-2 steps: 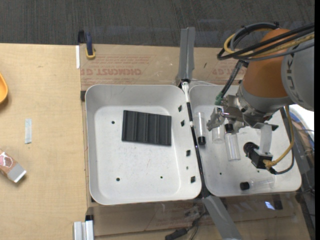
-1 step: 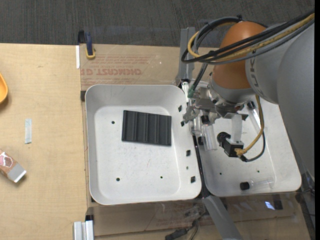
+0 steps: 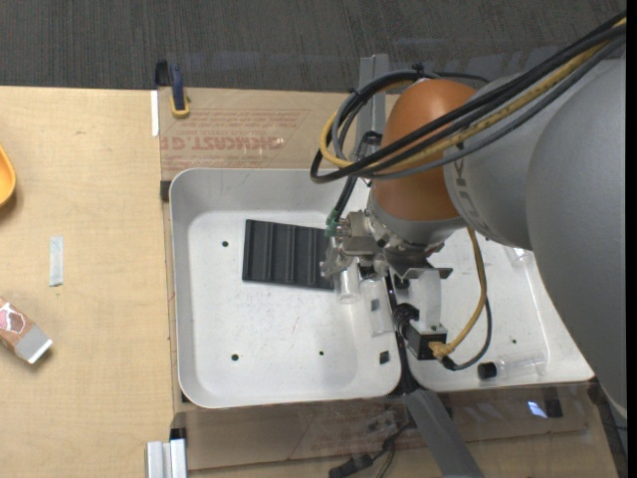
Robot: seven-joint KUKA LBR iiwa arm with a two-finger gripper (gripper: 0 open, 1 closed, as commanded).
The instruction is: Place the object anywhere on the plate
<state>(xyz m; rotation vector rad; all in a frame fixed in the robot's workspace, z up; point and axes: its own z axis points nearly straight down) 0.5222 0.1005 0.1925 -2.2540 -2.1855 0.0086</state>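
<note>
1. Plate (image 3: 287,253), a dark ribbed rectangle, lies in the left bin (image 3: 199,366); the gripper (image 3: 346,267) hangs at its right edge.
2. Whether the jaws are open or holding the object, I cannot tell.
3. Likely step: approaching the plate; next, move over it.
4. Mirrored print on the cardboard (image 3: 239,132) beyond the plate is unreadable.

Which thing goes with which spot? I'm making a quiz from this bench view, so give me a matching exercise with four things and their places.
Things:
1. black ribbed mat
2. gripper
3. blue clamp
4. orange band

Places:
A. on the arm, above the wrist
B. flat on the left bin's floor
C. at the wooden board's top edge
D. over the mat's right end

Pairs: 1-B, 2-D, 3-C, 4-A
</note>
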